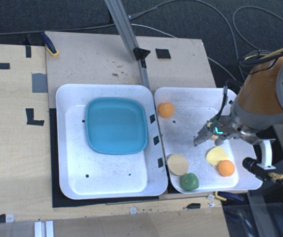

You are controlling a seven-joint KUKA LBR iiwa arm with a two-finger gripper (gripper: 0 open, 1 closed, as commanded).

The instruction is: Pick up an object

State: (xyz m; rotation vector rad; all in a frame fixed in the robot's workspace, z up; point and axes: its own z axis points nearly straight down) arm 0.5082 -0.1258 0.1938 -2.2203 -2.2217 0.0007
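Two shallow bins are set side by side on the bench point(13, 132). A square plate point(116, 125) is laid in the left bin point(67, 147), toward its rear. In the right bin point(191, 95), one ball point(165, 109) is placed at the rear left corner. Along the front, a flat disc point(177, 164) is found beside the dividing wall, with a round fruit point(189, 181) just in front of it. Further right, a lemon-shaped piece point(215, 156) is touched by a second ball point(226, 168). The gripper point(206, 135) is positioned over the bin's middle, behind that piece.

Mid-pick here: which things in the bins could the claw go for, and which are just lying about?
Pick candidates, right bin:
small orange ball
pale yellow lump
second orange ball
tan flat disc
green round ball

Lying about:
blue square plastic plate, left bin
yellow-and-blue clamp on bench
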